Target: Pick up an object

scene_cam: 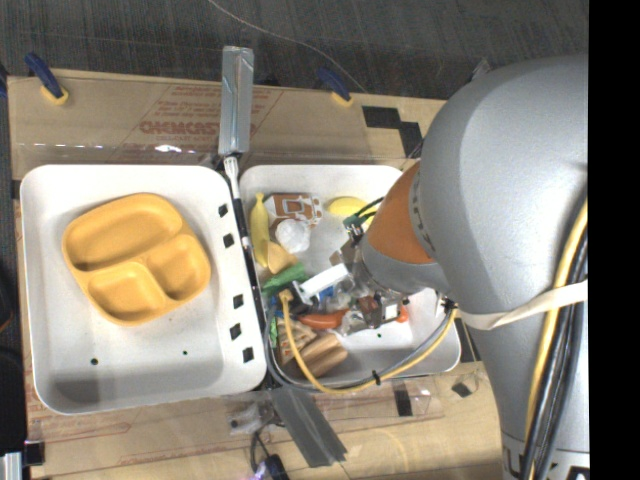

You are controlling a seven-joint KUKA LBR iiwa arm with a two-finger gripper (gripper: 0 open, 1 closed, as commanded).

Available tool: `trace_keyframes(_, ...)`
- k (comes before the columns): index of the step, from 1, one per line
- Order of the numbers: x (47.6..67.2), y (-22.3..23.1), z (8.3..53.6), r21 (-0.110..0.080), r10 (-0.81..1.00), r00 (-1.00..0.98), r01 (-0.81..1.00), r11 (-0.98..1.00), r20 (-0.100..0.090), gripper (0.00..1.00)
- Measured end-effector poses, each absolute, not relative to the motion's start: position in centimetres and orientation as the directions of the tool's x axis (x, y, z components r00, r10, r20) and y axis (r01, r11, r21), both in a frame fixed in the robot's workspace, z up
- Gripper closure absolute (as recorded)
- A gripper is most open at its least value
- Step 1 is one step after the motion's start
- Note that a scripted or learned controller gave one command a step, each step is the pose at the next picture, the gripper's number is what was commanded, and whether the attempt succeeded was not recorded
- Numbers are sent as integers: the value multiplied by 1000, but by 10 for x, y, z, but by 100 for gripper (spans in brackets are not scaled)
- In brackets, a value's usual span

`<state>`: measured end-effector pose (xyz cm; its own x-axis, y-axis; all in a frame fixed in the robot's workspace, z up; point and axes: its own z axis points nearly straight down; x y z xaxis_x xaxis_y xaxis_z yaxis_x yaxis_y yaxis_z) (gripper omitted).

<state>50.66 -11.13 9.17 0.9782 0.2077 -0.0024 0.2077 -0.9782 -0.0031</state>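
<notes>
The right bin (430, 360) holds a heap of small things: a banana (260, 230) along its left wall, a brown-and-white packet (293, 207) and a yellow ball (346, 207) near the far wall, a clear white lump (292, 236) beside the banana, a green piece (282, 277), a red-orange piece (322, 320) and a tan wooden block (318, 352) near the front. The gripper (352, 293) is down in the middle of this heap, close above a white-and-blue item (322, 282); whether it is clenched or released cannot be told, as the wrist and clutter hide it. The grey arm (500, 218) with its orange band (392, 223) covers the bin's right part. The left bin (50, 368) holds a yellow divided tray (136, 256).
</notes>
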Motion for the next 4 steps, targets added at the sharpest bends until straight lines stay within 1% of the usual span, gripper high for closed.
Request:
trace_keyframes(1,525,-71,193,-2,210,978,210,-978,3,100)
trace_keyframes(2,475,-151,155,-4,330,944,330,-944,-6,100)
trace_keyframes(3,477,-144,183,-3,378,926,378,-926,-2,100)
trace_keyframes(4,526,-108,278,-2,209,978,209,-978,2,100)
